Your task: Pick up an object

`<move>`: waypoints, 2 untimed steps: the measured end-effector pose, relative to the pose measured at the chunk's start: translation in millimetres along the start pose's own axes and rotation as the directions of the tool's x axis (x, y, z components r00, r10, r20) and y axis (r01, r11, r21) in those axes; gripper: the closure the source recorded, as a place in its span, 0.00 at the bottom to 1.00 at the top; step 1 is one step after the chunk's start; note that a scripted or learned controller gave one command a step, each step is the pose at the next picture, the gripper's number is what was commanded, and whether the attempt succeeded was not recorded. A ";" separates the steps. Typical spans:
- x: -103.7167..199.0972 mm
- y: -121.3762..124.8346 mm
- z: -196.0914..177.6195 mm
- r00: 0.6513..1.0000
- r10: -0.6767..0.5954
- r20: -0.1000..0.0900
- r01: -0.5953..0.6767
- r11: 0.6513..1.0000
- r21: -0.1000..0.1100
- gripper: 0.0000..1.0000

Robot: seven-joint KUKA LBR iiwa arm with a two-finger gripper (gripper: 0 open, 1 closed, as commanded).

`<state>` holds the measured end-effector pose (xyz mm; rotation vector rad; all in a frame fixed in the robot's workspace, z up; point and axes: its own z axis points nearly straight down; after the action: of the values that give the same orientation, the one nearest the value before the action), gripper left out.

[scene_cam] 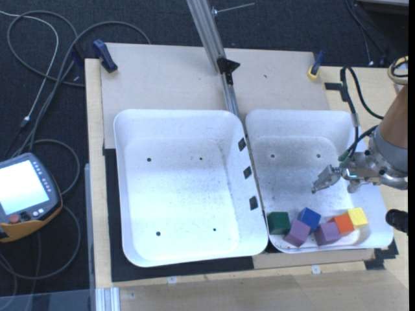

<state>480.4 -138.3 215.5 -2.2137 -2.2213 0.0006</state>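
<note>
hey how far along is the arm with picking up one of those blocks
Done: the arm has reached over the right bin. In hand: nothing; the gripper hangs above the bin floor, apart from the blocks. Left: descending on one, such as the blue block or yellow block along the near wall, gripping and lifting.

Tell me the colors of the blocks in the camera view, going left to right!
green block → purple block → blue block → second purple block → orange block → yellow block

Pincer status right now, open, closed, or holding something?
Pincer: cannot be told from this view; no block is seen in it. It hangs above the right bin.
</note>
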 end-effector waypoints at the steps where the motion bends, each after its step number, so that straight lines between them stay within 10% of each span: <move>1: -17.1 1.0 -102.6 1.000 0.002 0.008 -0.002 1.000 -0.015 0.00; 2: -15.9 1.1 -109.3 1.000 0.000 0.006 0.000 1.000 -0.010 1.00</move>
<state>482.1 -154.6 324.8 -2.2217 -2.2298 -0.0037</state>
